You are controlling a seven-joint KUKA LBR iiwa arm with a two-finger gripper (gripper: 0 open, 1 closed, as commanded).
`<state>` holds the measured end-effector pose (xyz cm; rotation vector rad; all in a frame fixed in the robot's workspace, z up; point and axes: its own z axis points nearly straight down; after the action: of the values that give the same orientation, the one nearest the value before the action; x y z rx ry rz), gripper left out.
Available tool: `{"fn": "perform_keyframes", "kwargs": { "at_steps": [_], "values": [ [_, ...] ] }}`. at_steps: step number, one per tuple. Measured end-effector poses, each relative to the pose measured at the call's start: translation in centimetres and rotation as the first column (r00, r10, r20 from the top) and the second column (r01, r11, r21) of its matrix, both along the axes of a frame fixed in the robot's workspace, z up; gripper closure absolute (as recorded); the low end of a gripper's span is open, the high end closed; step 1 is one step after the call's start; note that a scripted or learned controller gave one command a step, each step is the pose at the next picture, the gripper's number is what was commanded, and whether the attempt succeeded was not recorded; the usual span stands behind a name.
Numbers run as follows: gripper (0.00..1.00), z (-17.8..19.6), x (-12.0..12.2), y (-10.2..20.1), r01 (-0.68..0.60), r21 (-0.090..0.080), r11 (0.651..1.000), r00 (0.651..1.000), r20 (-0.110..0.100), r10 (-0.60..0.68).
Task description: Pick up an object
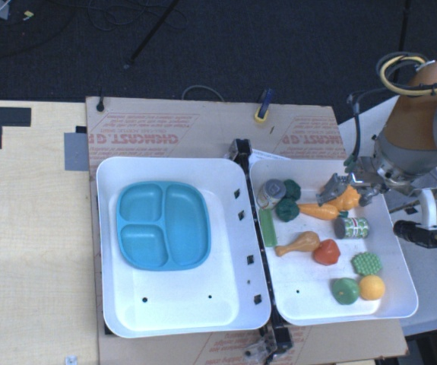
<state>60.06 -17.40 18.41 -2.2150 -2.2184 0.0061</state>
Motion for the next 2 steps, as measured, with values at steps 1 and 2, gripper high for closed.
{"fn": "perform_keyframes", "kwargs": {
  "at_steps": [1, 2],
  "values": [
    [0.0, -5.5, 0.0, -0.8, 0.001, 0.0, 1.0, 1.0, 0.0, -0.001],
    [0.0, -9.7, 0.1, -0.7, 0.001, -0.002, 1.0, 1.0, 0.003, -0.001]
  ]
}}
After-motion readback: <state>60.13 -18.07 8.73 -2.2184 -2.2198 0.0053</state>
